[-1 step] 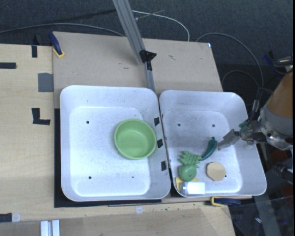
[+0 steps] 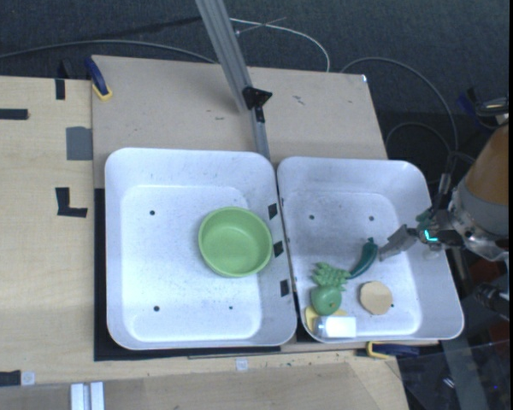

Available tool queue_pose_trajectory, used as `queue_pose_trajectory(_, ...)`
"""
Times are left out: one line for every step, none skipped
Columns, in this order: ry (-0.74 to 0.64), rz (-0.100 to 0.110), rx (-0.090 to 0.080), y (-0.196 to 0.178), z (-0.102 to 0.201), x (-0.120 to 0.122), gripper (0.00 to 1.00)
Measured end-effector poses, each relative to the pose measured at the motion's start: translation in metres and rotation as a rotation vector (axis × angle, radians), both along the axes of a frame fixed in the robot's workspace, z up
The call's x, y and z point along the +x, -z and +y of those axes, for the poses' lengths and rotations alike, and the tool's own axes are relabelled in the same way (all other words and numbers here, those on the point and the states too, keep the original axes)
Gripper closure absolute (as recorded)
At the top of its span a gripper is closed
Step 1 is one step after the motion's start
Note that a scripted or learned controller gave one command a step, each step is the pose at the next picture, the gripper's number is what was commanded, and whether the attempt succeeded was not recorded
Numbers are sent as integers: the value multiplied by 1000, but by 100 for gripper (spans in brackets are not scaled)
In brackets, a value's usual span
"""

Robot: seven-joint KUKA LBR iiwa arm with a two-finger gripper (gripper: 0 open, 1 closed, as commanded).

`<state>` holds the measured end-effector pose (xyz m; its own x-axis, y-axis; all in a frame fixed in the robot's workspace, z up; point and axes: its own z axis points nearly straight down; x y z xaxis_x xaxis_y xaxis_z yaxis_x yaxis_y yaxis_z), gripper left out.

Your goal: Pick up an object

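Note:
In the right bin (image 2: 410, 186) a dark teal curved object (image 2: 364, 258) lies near the middle, slanting down to the left. Below it sit a green leafy toy (image 2: 327, 287), a tan round disc (image 2: 376, 297), a white block (image 2: 339, 325) and a yellow piece (image 2: 311, 318) at the front wall. My gripper (image 2: 397, 241) reaches in over the bin's right wall, low, with its tip just right of the teal object's upper end. Whether it touches that object is unclear.
A green bowl (image 2: 234, 242) stands in the left bin (image 2: 137, 186), close to the divider between the bins. A grey pole (image 2: 227, 45) slants across the bench behind the bins. Cables lie on the dark floor at the back.

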<state>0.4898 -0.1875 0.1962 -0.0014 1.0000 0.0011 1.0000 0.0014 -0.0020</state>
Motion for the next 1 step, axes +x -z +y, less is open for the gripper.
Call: queue_pose_trajectory(2, 6, 1, 62, -6, -1, 0)
